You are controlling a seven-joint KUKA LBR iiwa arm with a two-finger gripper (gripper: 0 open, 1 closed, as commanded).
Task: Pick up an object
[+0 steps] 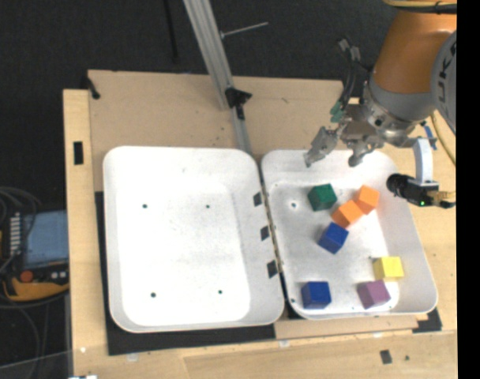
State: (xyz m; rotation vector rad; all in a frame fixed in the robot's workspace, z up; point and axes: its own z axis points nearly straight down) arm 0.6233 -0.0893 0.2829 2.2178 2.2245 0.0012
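Arm: grey, with an orange band above the wrist, reaching in from the right of the view and ending over the far edge of the right bin point(426, 290).
Gripper point(335, 158): above the far rim of the right bin, fingers point(317, 148) spread apart and released, nothing between them.
Worktop point(153, 109): tan board carrying two shallow white bins side by side; a slanted metal post rises behind them.
Left bin point(118, 235): white, only small dark dots on its floor.
Green cube point(323, 197): far part of the right bin, nearest the fingers but apart from them.
Orange cubes point(358, 205): two, touching each other, just right of the green cube.
Blue cube, centre point(333, 238): tilted, just below the orange pair.
Blue cube, near edge point(316, 294): by the near left corner of the right bin.
Yellow cube point(389, 268): right side of the bin, just above the purple cube point(373, 293).
Objects for picking: all seven cubes lie on the floor of the right bin, none lifted.
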